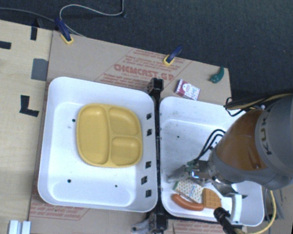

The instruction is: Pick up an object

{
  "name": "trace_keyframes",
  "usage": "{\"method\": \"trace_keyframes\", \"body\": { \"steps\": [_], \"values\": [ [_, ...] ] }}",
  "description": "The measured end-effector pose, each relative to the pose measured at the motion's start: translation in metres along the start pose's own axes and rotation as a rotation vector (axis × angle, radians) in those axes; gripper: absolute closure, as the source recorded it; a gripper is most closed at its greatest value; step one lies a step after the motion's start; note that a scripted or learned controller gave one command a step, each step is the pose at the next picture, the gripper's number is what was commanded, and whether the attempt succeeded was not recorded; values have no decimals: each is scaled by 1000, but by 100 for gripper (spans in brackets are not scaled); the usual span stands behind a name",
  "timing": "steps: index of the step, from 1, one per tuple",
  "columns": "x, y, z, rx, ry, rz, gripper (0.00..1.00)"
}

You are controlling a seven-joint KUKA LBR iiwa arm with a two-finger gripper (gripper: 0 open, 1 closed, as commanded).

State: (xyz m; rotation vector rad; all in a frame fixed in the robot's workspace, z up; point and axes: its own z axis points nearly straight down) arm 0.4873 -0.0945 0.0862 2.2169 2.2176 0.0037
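Just below the gripper, toward the near rim of the right bin, three small toy foods were seen bunched together: a checkered cracker, an orange waffle piece beside it, and a red sausage at the front. All three were judged light and stiff, probably smooth plastic; the sausage, being rounded, was thought likeliest to slip and best taken across its middle. Whether the gripper was spread or closed could not be told, and nothing was seen held by it. Well away to its left, a yellow divided plate was seen in the left bin.
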Motion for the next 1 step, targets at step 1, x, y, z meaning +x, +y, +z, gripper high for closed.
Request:
{"method": "trace_keyframes", "body": {
  "steps": [1],
  "values": [
    [0, 49, 1, 3, 1, 0, 0]
  ]
}}
